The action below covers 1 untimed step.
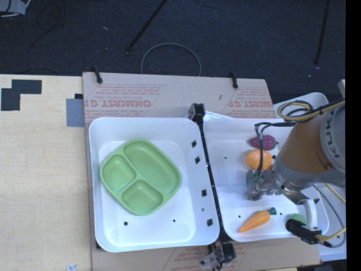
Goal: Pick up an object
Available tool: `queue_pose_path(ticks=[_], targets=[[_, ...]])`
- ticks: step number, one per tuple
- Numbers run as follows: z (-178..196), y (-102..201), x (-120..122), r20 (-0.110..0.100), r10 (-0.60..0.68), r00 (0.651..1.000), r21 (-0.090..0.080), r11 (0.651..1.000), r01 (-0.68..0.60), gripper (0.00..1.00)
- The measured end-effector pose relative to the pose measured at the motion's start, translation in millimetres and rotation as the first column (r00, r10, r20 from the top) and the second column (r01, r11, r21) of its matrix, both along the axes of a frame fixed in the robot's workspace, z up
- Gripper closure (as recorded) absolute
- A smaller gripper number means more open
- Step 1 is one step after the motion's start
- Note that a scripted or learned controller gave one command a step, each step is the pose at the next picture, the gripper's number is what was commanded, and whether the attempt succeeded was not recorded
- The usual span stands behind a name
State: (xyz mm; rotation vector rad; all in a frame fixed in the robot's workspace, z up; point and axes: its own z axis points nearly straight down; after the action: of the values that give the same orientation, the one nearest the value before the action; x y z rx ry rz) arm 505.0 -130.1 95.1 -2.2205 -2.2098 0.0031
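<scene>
In the right bin (231,137) lie an orange fruit (258,159), a purple toy (267,142) just behind it, and an orange carrot (254,221) with a green tip near the front wall. My gripper (255,189) reaches down into this bin from the right, between the orange fruit and the carrot, close below the fruit. Nothing can be seen between its tips from this angle.
The left bin (107,230) holds a green three-compartment plate (140,175). A black divider (204,174) runs between the two bins. My arm's orange band (304,145) covers the right side of the right bin. Cables loop at the far right.
</scene>
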Motion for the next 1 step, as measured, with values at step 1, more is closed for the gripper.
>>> queue_pose_path(ticks=[1], targets=[[53.4, -11.3, 1.1, 0.005, 0.0, 1.0, -0.004, 1.0, 0.0, 1.0]])
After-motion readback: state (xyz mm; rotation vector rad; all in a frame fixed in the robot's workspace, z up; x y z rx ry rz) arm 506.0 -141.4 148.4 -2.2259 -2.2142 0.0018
